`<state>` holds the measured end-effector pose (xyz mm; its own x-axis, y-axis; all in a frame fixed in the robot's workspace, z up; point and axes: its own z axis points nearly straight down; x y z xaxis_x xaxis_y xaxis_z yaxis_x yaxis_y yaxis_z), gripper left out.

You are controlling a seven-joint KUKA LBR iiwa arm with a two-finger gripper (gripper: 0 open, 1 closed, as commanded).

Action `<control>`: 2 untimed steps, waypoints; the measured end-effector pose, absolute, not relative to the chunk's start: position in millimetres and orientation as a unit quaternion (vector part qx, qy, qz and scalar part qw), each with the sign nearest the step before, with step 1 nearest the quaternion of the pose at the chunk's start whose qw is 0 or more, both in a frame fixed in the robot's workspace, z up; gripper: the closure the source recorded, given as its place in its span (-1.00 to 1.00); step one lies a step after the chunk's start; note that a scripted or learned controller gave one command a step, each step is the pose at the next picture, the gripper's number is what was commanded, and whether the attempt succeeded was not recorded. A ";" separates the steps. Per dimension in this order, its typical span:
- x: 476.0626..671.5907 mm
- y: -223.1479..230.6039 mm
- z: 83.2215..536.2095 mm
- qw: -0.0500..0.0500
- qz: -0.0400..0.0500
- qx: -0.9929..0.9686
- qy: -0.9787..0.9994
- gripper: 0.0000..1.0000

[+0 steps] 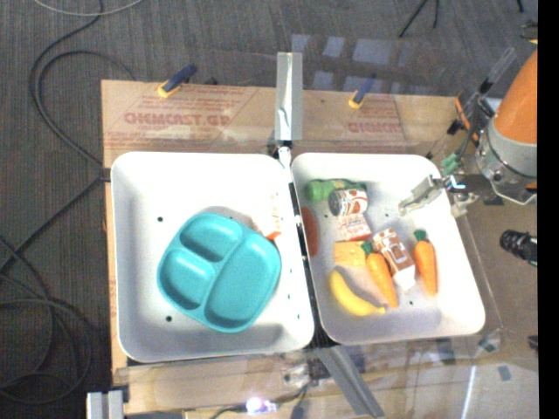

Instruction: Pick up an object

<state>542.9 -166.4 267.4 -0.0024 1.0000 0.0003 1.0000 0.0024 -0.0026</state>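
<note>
The right bin (463,321) holds several small objects. A green item (320,190) and a red-and-white can (349,203) lie at its far side. Lower down are a yellow block (349,253), a banana (349,293), two carrots (381,278) (425,264) and a red-and-white carton (395,251). My gripper (417,196) hangs over the bin's upper right part, to the right of the can and above the carton. I see nothing held in it.
The left bin (131,234) carries a teal divided plate (218,271) and a small orange piece (272,232) by its right wall. A reddish item (310,230) lies along the right bin's left wall. Clamps and cables sit beyond the bench's far edge.
</note>
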 end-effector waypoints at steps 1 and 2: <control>586.0 -192.4 112.3 0.001 0.000 -0.667 -0.745 -1.00; 556.1 -173.9 90.0 -0.006 -0.001 -0.652 -0.758 -1.00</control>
<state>556.1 -173.9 90.0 -0.1486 0.9889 -0.0077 0.9888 0.1486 0.0102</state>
